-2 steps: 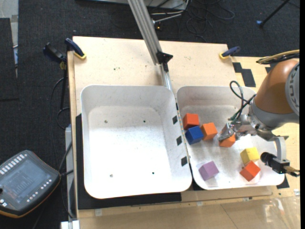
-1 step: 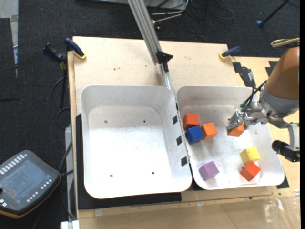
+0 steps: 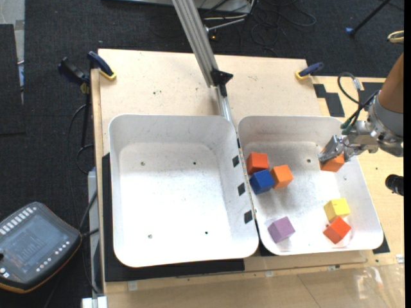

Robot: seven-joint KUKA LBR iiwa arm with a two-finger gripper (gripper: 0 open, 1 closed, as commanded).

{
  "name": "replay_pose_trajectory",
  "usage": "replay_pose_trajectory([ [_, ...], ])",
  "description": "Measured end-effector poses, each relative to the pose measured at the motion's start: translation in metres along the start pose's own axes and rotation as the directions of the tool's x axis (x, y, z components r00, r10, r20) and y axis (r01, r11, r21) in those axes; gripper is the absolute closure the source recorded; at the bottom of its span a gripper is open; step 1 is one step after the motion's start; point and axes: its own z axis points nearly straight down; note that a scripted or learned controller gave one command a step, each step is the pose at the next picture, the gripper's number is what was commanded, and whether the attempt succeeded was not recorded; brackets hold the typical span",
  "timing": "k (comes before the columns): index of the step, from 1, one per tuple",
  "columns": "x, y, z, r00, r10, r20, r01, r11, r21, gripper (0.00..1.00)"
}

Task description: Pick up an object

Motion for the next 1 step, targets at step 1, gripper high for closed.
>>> replay_pose_trajectory([
  [1,-0.0004,0.0018,-0.0532,1.0,-0.002,0.0,0.002,1.0,0.0,1.0],
])
